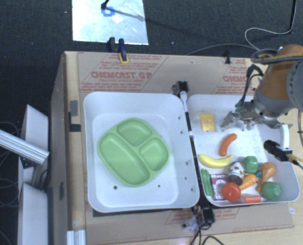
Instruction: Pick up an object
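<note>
From where I stand, the grey arm [289,80] with its orange band reaches in from the right and hangs its pincer [242,117] over the upper part of the right bin [289,190]. The fingers are splayed apart, released, with nothing between them. Just left of the pincer lies a pale yellow cheese slice [207,121], and a little below it an orange-red sausage [227,144], set on a slant and apart from the fingertips. Further down sit a banana [216,161], a small can [236,171], a red tomato [231,191], a carrot [248,181], a green pepper [250,163], a brownish drumstick [267,172] and another green piece [272,190] (a vegetable of some sort, too small to name), all crowded into the lower half. The left bin [95,137] holds a green divided plate [133,150], lying flat near its middle. Both bins rest side by side on the worktop [141,70].
</note>
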Controlling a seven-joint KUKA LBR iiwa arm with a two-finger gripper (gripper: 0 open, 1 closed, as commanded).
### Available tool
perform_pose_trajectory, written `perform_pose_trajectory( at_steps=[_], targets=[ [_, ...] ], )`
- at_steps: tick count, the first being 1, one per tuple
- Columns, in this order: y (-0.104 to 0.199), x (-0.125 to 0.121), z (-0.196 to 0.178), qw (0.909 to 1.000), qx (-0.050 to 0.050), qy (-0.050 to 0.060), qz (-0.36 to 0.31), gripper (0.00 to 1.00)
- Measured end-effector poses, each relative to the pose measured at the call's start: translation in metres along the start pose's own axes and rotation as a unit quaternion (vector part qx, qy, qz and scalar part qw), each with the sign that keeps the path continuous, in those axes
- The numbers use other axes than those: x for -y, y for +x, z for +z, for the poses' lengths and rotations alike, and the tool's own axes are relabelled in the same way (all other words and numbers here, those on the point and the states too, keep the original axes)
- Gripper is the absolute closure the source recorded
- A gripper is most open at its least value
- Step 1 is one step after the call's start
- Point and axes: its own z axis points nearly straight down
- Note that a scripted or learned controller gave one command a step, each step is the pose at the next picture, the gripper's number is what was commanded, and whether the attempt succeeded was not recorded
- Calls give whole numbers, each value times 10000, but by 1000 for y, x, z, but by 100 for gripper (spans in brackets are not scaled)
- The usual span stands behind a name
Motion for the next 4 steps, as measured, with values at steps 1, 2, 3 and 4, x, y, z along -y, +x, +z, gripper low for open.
perform_pose_trajectory(
  at_steps=[1,2,3,4],
  targets=[
    [6,-46,11,10000,-6,9,7,0],
    [73,-47,11,10000,-15,11,5,0],
    [73,-46,11,10000,-5,17,8,0],
    [76,-46,11,10000,-4,17,8,0]
  ],
)
